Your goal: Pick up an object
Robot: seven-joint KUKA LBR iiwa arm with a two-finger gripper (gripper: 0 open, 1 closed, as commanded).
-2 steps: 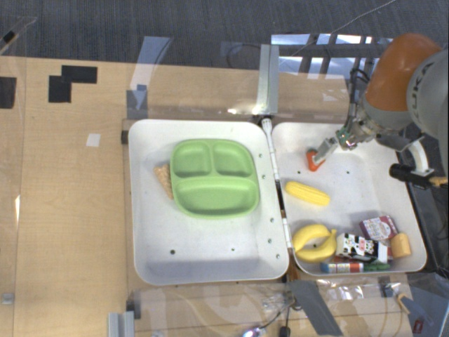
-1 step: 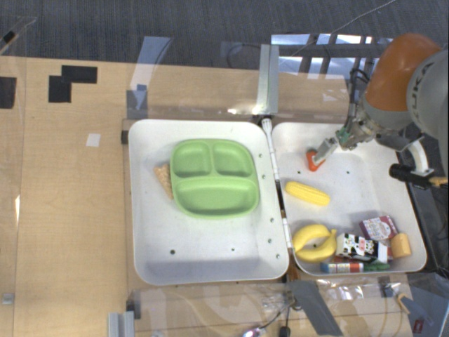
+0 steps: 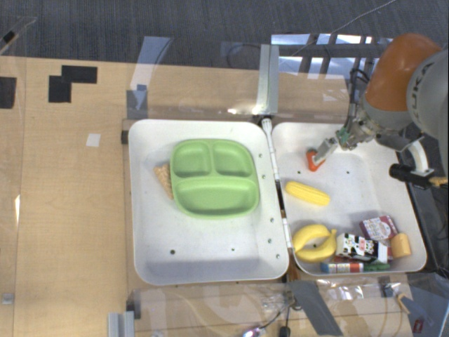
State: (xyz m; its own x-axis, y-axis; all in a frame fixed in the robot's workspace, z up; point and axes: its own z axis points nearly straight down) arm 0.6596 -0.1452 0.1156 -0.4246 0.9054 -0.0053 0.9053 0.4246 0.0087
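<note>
Hovering gripper [image 3: 317, 159]: grey two-finger thing with orange tips, up at 11 o'clock in the right white bin [image 3: 393, 209]
Jaws: honestly can't tell if they're clenched or released
Corn: yellow plastic corn cob [image 3: 307, 194] sits bin-centre, at 6 o'clock from the gripper, apart from it
Banana: yellow plastic banana [image 3: 313, 241] at the bin's 7 o'clock
Clutter: small printed packages [image 3: 370, 239] at 5 o'clock
Left bin: green three-compartment plate [image 3: 213, 177], tan waffle-ish piece [image 3: 163, 179] at its 9 o'clock

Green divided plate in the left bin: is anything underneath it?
A tan, textured piece pokes out from under the green plate's left edge. How far it reaches under is covered, as is anything else beneath the plate.
</note>
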